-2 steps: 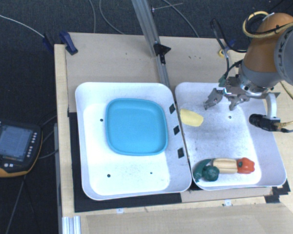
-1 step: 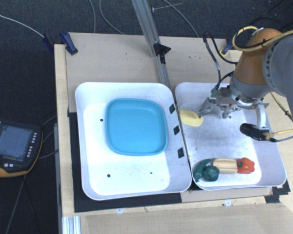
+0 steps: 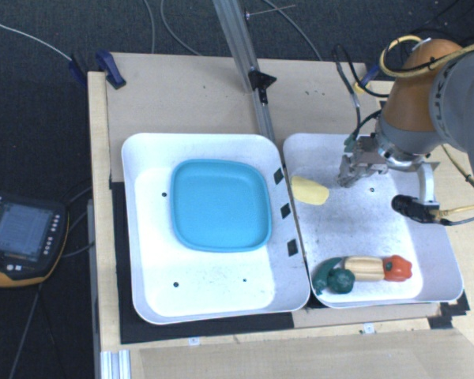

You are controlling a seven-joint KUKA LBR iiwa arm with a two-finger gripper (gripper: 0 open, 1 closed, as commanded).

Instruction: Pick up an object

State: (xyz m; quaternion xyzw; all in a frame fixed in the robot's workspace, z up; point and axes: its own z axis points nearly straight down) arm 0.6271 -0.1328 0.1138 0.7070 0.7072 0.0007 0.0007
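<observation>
Objects for the pick all lie in the right bin (image 3: 363,227), and we take the scene from the left. A handheld control unit (image 3: 20,239) rests on the dark floor beside the worktop (image 3: 182,93). On the worktop, the left bin (image 3: 142,156) carries a blue plate (image 3: 221,205). In the right bin, a yellow lump (image 3: 310,190) sits near the left wall. Along the front wall we see a green piece (image 3: 334,279), a tan roll (image 3: 363,268) and a red piece (image 3: 396,268) in a touching row. The arm (image 3: 415,101) reaches over the bin's back half, its tip just right of the yellow lump and apart from it. We cannot tell whether its grip is released or clenched.
</observation>
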